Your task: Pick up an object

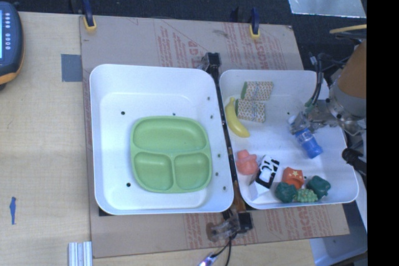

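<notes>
Blue bottle-like object (308, 142) is what you are closest to: it lies tilted in the right bin (283, 80), directly under the gripper (305, 123) and seemingly touching it. From this slant you cannot tell whether the fingers are apart, together, or clamped on it, so treat the grasp as unproven.

The main risk, as I judge it, is a glancing contact. The blue piece looks rounded and lies askew, so a closing finger could roll it toward the bin wall on the arm's side, or pinch only its end and drop it on the lift.

Farther out from the gripper, away from the arm, a yellow banana (235, 121) lies along the bin's inner wall with two patterned sponge blocks (254, 100) just beside it. Toward the near rim sit a pink toy (247, 162), a black-and-white block (267, 172), an orange piece (293, 176) and green toys (304, 190), packed closely. None blocks a straight lift, but a sideways drag would sweep into that cluster. Beyond them, the left bin (106, 134) holds a green divided tray (170, 153), well apart.
</notes>
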You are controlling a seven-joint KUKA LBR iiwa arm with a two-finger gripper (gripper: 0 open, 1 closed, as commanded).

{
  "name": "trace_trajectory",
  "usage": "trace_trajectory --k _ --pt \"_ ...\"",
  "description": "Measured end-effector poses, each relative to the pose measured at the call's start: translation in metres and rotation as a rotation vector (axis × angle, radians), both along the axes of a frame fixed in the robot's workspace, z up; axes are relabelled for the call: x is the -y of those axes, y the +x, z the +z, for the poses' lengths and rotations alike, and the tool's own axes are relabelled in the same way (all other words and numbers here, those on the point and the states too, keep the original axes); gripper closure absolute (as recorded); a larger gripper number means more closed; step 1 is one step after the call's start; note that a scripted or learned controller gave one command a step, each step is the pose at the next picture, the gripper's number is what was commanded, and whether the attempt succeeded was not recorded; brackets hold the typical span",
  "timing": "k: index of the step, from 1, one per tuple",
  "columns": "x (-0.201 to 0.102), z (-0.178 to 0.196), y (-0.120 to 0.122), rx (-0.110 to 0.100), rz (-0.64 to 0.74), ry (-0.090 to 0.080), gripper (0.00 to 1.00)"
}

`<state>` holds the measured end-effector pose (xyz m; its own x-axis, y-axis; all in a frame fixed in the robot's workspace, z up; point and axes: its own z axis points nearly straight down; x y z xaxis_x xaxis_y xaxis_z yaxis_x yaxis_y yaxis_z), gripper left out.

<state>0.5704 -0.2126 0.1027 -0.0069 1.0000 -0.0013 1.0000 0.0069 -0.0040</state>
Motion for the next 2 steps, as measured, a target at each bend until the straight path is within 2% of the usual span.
trace_trajectory --k 1,2 --pt "-0.074 0.075 -0.034 0.002 0.003 0.004 1.00" --pt "-0.155 0.101 -0.024 0.004 0.007 0.003 1.00"
